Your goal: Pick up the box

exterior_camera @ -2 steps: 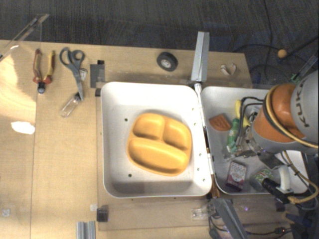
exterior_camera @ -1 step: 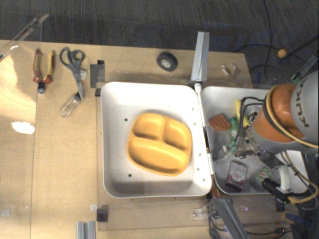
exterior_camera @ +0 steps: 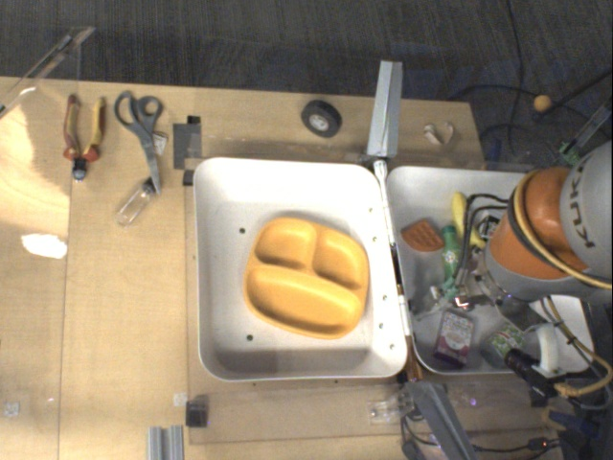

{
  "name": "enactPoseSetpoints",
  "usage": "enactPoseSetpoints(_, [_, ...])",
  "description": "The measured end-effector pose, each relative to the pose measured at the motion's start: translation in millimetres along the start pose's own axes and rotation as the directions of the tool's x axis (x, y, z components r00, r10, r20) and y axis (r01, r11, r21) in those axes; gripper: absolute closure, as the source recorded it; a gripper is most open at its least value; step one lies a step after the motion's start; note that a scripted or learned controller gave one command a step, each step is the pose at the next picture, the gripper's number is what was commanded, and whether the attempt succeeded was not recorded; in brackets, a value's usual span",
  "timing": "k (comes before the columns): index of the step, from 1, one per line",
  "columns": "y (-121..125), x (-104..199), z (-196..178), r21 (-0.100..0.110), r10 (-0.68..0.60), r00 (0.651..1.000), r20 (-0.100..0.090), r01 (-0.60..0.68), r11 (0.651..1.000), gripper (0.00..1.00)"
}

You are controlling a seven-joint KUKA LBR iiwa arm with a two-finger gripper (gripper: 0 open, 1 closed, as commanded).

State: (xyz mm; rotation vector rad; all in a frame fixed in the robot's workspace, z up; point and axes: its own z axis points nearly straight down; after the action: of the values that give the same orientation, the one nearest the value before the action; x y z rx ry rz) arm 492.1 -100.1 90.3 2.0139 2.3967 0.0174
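A small dark purple box (exterior_camera: 453, 334) lies near the front left corner of the right bin (exterior_camera: 419, 186). The grey arm with its orange band (exterior_camera: 542, 220) reaches down into this bin from the right. Its gripper (exterior_camera: 460, 297) hangs just above and behind the box, largely hidden by the wrist and cables. Nothing can be seen held in it.
An orange piece (exterior_camera: 421, 235), a yellow-green item (exterior_camera: 457, 211) and a small green item (exterior_camera: 504, 338) also lie in the right bin. The left bin (exterior_camera: 218, 257) holds a large yellow lumpy object (exterior_camera: 306, 274). Scissors (exterior_camera: 144, 132), pliers (exterior_camera: 82, 134) and a tape roll (exterior_camera: 321, 117) lie on the bench.
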Motion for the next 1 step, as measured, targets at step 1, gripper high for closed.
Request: enactPoseSetpoints(1, [3.8,-2.4,-12.3,-0.012,0.0,1.0,0.009,0.0,1.0,1.0])
